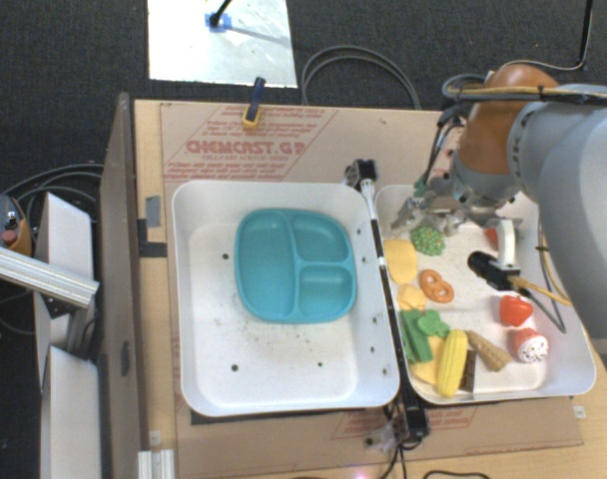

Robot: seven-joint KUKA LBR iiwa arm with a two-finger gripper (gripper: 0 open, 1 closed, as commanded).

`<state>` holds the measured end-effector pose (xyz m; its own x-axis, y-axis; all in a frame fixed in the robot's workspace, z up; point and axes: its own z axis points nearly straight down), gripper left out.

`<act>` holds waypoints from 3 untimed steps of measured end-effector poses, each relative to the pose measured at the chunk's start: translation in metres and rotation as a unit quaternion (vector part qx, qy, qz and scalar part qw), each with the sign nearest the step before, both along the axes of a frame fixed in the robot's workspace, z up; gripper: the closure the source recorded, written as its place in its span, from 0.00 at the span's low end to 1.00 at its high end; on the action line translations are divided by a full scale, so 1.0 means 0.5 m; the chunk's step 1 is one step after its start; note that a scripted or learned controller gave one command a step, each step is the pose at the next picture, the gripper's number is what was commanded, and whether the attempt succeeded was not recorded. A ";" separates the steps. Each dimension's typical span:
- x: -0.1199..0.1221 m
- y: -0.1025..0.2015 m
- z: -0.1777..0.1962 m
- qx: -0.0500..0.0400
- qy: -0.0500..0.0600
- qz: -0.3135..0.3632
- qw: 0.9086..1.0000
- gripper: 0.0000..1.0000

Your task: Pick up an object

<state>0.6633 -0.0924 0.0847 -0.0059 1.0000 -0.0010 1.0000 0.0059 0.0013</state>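
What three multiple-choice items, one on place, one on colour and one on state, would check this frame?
1. Where does the teal divided plastic tray lie?
A. left white bin
B. right white bin
C. on the cardboard

2. What colour is the toy corn cob?
A. red
B. yellow
C. blue

3. Where is the arm's hand?
A. over the left bin
B. outside both bins
C. low over the right white bin's far end, by the green broccoli toy

Answers: 1 A, the tray sits in the left white bin. 2 B, the cob is yellow. 3 C, the hand hangs just above the broccoli.
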 end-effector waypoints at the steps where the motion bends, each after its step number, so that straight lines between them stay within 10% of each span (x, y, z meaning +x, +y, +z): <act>1: 0.012 0.003 0.001 0.000 -0.001 0.000 1.000 0.00; 2: -0.026 -0.024 -0.001 0.000 0.001 -0.003 1.000 0.00; 3: -0.022 -0.022 0.023 0.000 -0.002 -0.002 1.000 1.00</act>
